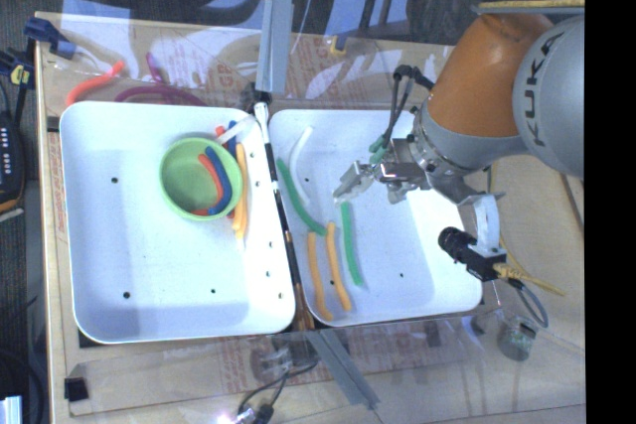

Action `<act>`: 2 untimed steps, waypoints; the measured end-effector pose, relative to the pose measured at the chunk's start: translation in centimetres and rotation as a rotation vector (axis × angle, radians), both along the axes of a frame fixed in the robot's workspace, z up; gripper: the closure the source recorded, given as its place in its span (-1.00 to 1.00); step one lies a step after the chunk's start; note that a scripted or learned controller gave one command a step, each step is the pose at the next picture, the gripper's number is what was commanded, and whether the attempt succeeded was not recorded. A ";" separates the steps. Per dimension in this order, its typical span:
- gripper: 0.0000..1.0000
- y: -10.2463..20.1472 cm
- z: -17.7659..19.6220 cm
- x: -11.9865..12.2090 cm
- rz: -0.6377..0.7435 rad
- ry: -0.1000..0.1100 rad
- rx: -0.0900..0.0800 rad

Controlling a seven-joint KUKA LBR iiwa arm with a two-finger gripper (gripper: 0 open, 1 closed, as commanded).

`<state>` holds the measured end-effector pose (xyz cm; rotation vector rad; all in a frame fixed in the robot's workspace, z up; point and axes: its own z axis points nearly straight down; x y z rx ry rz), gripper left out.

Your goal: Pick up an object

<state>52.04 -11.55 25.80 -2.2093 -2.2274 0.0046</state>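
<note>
Over on the left bin (109, 283), a green bowl (189, 176) holds what may be red and blue sticks. Beside it, the right bin (417, 273) carries green sticks (350, 243) and orange sticks (338, 281). Above them the end effector (360, 180) hovers with fingers spread, gripping nothing.

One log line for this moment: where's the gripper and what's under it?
gripper: above right bin | holding: nothing visible | nearest: green strip | left bin: green bowl

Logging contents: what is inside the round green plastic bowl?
Not empty: the green bowl in the left white bin holds red, blue and orange strips.
</note>
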 end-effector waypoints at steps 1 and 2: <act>-1.00 -3.3 -12.7 1.9 0.153 0.000 0.001; -1.00 -2.0 -16.2 0.9 0.179 -0.012 -0.005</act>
